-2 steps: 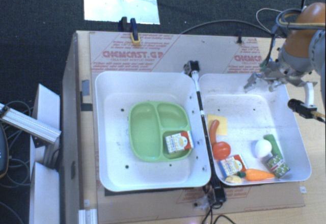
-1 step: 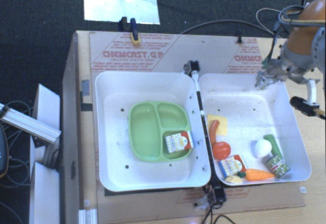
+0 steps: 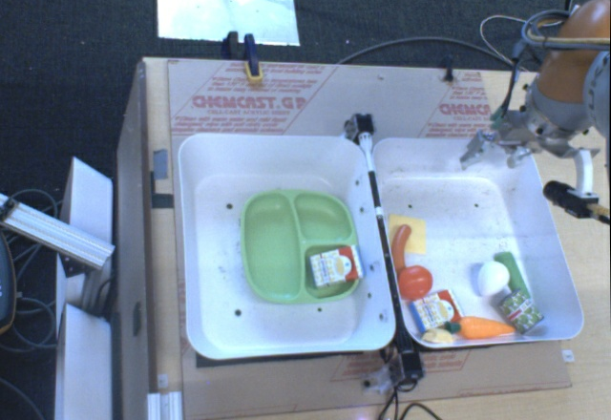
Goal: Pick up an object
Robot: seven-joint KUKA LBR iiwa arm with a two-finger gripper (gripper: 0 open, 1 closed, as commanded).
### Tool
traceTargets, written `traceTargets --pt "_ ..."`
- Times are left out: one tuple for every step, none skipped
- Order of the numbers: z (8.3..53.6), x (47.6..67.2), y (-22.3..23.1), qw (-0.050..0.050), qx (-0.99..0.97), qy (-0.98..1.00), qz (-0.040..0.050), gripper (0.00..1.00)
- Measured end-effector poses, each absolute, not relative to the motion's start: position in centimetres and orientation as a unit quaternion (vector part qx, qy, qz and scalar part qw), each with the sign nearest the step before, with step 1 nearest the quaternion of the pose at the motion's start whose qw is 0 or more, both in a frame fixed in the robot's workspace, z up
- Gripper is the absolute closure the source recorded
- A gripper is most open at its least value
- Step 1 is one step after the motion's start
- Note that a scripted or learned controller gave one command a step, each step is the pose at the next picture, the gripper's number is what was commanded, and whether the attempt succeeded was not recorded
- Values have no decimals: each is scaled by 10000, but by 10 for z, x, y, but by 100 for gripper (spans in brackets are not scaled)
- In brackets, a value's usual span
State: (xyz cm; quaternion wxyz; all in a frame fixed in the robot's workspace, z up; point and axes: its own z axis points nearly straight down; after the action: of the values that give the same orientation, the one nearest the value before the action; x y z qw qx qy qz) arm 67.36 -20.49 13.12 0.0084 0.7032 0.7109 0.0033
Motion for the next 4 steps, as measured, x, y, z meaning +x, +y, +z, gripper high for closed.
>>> traceTargets --pt "84 669 -191 7 7058 7084 6 0" --pt "96 670 -191 28 7049 7093 14 100" --pt "96 670 -191 28 7048 7094 13 0" --pt "108 671 -192 45 7042 7100 24 100"
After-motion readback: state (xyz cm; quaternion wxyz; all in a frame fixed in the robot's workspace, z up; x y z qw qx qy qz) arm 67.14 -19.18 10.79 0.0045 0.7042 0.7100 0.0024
